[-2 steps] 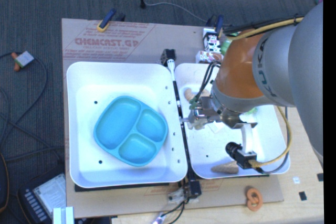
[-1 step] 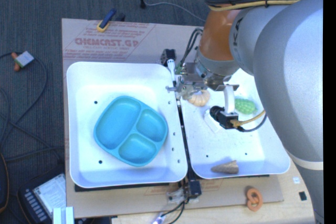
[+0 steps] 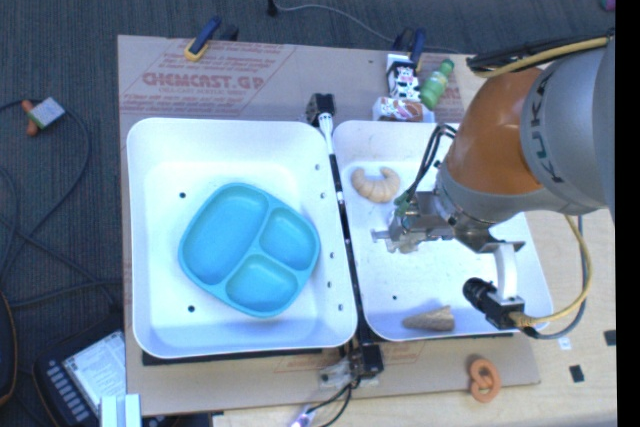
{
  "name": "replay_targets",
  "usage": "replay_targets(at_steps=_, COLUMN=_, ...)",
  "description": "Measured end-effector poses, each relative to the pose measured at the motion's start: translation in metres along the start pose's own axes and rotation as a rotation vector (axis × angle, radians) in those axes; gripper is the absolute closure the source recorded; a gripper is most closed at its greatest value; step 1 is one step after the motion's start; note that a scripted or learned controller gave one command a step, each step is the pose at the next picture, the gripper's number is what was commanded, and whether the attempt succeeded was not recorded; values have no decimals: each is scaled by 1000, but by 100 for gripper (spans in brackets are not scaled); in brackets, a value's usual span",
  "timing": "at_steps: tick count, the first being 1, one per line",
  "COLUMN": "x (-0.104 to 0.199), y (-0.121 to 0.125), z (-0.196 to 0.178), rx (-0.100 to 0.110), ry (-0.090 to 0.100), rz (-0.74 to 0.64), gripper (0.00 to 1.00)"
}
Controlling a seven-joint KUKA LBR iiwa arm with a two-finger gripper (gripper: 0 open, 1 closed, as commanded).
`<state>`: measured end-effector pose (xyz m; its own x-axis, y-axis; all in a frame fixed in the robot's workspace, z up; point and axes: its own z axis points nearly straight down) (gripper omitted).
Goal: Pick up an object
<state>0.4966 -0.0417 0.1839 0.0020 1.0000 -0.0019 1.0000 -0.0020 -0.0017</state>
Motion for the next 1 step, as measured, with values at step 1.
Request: replay_targets(at_steps=1, x=37, y=75, z=-14, rx=-1, ry=1, rz=-3, gripper=100)
